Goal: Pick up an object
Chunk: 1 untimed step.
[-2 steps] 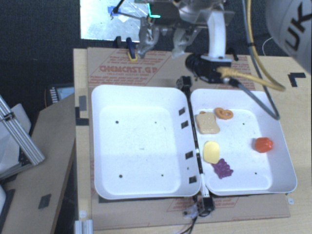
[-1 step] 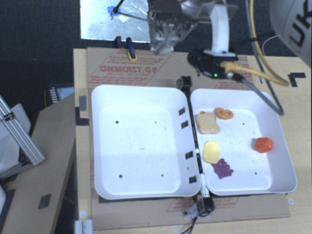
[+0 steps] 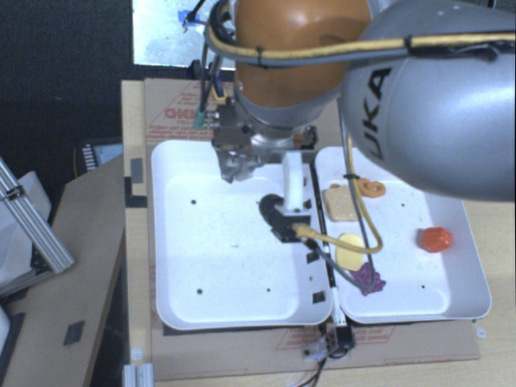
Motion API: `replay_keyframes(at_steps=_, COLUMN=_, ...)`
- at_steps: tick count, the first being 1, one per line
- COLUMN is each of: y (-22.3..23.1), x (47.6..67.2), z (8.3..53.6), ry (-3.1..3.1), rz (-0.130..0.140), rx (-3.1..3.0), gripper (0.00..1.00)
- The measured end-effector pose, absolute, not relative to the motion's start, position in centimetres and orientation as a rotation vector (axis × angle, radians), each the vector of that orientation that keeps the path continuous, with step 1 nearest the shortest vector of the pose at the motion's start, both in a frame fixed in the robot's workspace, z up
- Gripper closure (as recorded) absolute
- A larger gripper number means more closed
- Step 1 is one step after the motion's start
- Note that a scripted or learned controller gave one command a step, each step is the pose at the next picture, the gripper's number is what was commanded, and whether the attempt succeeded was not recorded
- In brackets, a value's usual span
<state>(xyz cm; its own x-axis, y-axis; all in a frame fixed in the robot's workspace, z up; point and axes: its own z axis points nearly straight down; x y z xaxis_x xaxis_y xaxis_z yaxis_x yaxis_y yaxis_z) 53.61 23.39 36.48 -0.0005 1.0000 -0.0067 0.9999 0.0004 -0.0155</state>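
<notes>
**Jaws over left bin; all loose items lie in right bin**

The jaws hang over the rear part of the left bin (image 3: 181,248), near its back wall and towards the divide between the two bins. Whether they are apart or together cannot be told from this angle, as the wrist body covers them. Nothing is seen between them.

Above the jaws, the orange band (image 3: 298,31) and the grey arm (image 3: 435,95) fill the upper right of the view and reach in from the right.

The items open to picking all lie in the right bin (image 3: 472,293), apart from the jaws:
- A tan square slice (image 3: 342,204), possibly toast, lies near the back left corner.
- An orange pretzel-shaped piece (image 3: 372,188) lies just beside the slice, on its far right side.
- A yellow rounded item (image 3: 351,252) lies close to the divide, at mid-depth.
- A purple cluster (image 3: 369,280), resembling grapes, lies just in front of the yellow item.
- A red-orange rounded item (image 3: 435,239) lies well apart from the others, towards the right wall.

Both bins sit on a cardboard sheet (image 3: 173,115) with red print, which rests on the counter (image 3: 89,240).
</notes>
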Motion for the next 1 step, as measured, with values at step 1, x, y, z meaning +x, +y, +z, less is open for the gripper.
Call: replay_keyframes(at_steps=1, y=23.51, x=48.49, z=47.5, ry=-2.231, rz=-0.02, rx=-2.215, gripper=1.0)
